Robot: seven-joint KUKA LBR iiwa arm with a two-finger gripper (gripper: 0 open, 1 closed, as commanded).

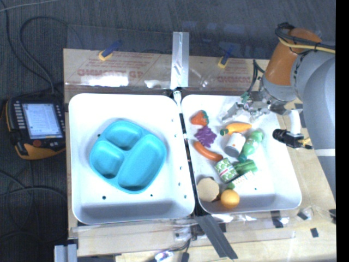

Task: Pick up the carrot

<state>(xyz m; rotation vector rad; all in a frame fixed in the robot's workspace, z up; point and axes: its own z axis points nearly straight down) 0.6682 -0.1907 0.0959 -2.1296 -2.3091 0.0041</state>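
The arm reaches in from the right, its orange band over the far right corner of the right bin. The gripper hangs low over the far part of that bin, its thin fingers pointing left and spread apart, with nothing between them. It sits just above and to the left of a yellow-orange piece — possibly a squash or mango, the view is too coarse to say — and does not seem to touch it.

The carrot lies in the left-middle of the right bin, close to the divider: a long orange body angled from upper left to lower right. A purple grape bunch lies just beyond it, touching or nearly so, and a strawberry with a green top sits further back. To the carrot's right stand a white cup and a green bottle; its lower end comes up against a green-labelled can. Near the front edge rest a tan round thing and an orange, side by side.

The left bin holds a blue three-part tray, set at a slant. A pendant with a lit screen lies on the floor to the left of the bench — well apart from both bins.
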